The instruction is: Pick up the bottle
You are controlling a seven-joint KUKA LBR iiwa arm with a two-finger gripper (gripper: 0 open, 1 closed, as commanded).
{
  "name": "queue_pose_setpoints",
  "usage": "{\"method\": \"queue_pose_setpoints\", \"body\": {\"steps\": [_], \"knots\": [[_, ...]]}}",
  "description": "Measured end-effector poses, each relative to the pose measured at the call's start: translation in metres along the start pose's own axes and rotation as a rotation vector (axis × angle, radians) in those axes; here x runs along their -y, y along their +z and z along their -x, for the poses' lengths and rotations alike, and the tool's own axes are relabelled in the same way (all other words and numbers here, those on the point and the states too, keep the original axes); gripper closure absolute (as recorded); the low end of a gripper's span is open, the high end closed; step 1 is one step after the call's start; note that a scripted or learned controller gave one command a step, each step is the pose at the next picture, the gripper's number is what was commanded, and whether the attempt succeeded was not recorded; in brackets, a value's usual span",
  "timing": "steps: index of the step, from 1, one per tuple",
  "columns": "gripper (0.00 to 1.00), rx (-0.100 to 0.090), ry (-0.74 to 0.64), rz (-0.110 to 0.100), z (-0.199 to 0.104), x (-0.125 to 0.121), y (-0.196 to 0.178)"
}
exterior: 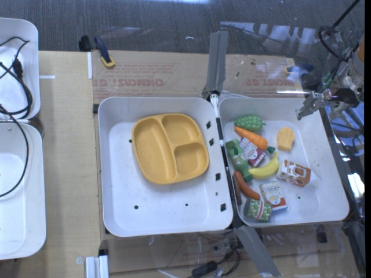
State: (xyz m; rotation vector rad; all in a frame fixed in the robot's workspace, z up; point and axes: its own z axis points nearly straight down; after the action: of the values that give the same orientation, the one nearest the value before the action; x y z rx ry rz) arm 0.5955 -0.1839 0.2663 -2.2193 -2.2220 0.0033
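- In the left bin [116, 213] a yellow tray [171, 147] is laid flat, apart from the pile.
- In the right bin [324, 207] toy foods are heaped; the bottle [237, 156], green, is judged to lie wedged under the carrot [251, 138], beside the banana [264, 169].
- At the far right corner the gripper [305, 110] is kept high, above the rim; whether the jaws are released cannot be told.

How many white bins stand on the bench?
2: the left bin holds a yellow plate; the right bin holds the toy food.

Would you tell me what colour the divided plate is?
Yellow-orange; the divided plate shows best in the camera view.
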Motion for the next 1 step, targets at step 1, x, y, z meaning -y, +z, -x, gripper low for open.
{"method": "queue_pose_setpoints", "body": {"steps": [1], "knots": [[0.0,0.0,-0.211,0.001,-0.0508,-0.0635,0.0937]]}}
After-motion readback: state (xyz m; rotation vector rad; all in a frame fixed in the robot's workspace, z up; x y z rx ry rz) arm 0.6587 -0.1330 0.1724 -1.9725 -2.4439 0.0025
